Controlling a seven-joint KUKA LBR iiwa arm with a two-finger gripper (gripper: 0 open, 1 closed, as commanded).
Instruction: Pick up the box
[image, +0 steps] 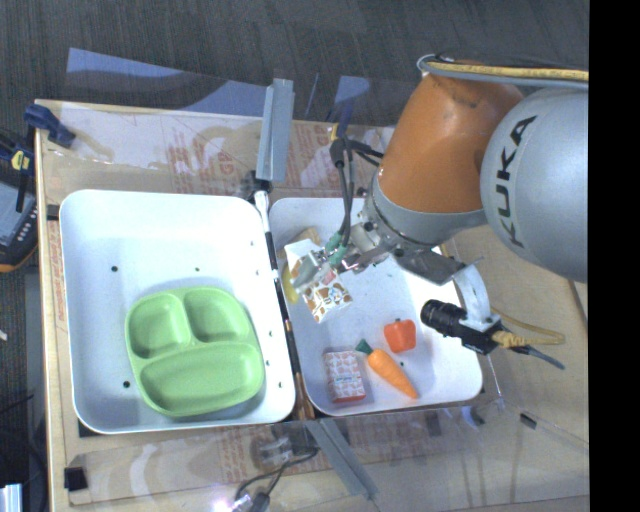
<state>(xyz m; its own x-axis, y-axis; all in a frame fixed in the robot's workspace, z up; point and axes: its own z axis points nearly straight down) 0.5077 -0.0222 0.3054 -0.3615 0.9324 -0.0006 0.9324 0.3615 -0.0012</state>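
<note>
Right bin (455, 385): holds four loose items. A small red box (344, 377) lies flat near the front wall, just left of a carrot (391, 372), which lies at a slant with its green top beside the box's upper right corner. A small red-orange pepper (400, 335) sits just above the carrot. A patterned white packet (318, 283) lies against the left wall, toward the middle of the bin, well apart from the box.

Gripper (335, 255): over the upper part of the right bin, directly above the patterned packet; whether it is open or closed cannot be told. The grey arm (530, 180) with its orange band covers the bin's rear right corner.

Left bin (85, 230): holds a green divided tray (195, 350) toward the front.
</note>
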